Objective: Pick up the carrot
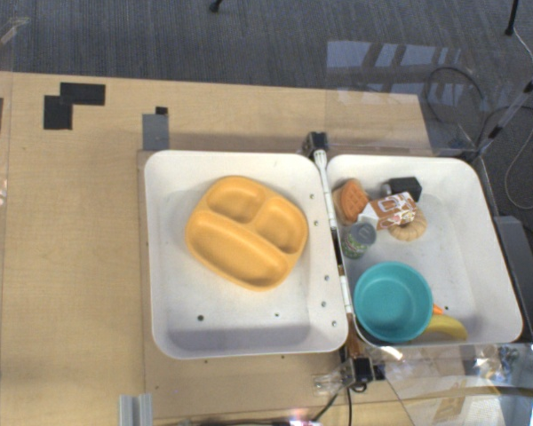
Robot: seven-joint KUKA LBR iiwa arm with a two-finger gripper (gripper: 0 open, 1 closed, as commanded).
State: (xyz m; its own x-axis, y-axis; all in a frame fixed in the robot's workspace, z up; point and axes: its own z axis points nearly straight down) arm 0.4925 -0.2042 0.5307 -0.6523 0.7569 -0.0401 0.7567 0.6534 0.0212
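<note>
A small orange tip that looks like the carrot [438,310] pokes out at the right side of a teal bowl [391,302], in the front part of the right bin [480,238]. The bowl hides most of it. A yellow banana-like piece [449,328] lies just in front of the orange tip, against the bin's front wall.
The right bin's back left holds a small grey-green can [357,238], an orange-brown round item [350,200], a black block [402,187] and a wrapped snack [396,211] on a tan biscuit [412,230]. A yellow divided plate [247,231] lies in the left bin [173,318].
</note>
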